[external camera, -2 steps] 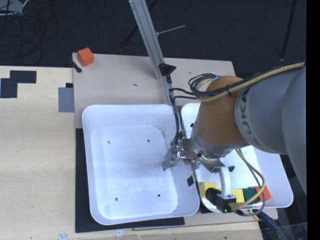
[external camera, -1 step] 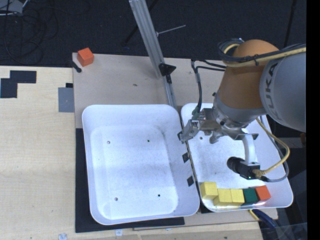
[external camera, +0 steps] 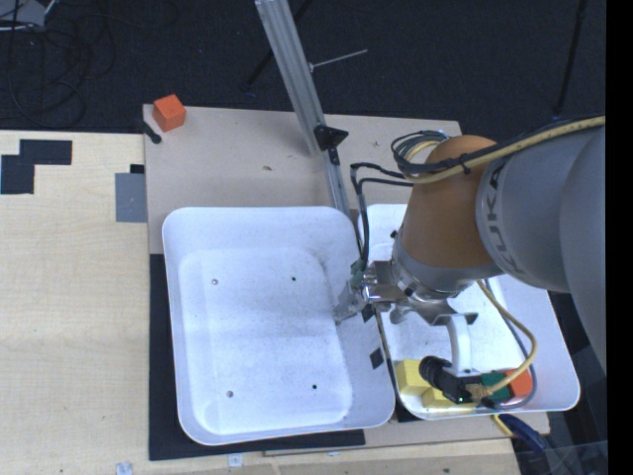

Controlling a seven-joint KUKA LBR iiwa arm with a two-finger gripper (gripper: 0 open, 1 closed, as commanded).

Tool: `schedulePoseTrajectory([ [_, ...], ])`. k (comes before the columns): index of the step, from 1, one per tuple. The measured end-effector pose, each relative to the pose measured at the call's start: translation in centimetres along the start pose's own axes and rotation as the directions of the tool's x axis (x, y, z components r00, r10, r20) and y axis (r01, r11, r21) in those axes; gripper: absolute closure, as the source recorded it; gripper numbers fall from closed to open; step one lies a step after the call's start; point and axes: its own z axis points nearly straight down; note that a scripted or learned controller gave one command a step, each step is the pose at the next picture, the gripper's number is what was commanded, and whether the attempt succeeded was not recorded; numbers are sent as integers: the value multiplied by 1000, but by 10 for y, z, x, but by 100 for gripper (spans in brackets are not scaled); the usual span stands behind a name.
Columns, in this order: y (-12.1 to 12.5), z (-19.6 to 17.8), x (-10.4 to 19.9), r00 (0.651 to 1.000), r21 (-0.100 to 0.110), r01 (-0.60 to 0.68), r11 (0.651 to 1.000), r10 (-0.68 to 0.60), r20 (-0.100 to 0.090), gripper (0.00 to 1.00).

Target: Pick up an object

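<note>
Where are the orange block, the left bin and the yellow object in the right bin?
orange block [external camera: 169, 112]: camera view, on its top face.
left bin [external camera: 259, 310]: camera view, on its bare floor.
yellow object [external camera: 413, 376]: camera view, on its visible left part.

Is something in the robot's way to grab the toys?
Hard to tell. The arm's wrist hangs over the right bin and hides the gripper. The toys lie at that bin's near edge, and nothing visible covers them.

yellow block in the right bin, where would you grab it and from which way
Judging from this view, grip the yellow block across its bare left end, coming straight down from above. It lies flat near the right bin front wall, and a black object and cables crowd its right side.
</note>
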Motion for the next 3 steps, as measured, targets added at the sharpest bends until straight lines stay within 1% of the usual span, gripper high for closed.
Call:
schedulePoseTrajectory([
  [1, 1, 29, 21, 1000, -44, -5, 999, 5, 12, 0],
  [2, 1, 19, 2, 999, -46, -32, 998, 34, 38, 100],
  [3, 46, -105, 18, 1000, -17, 2, 1000, -2, 1, 100],
])
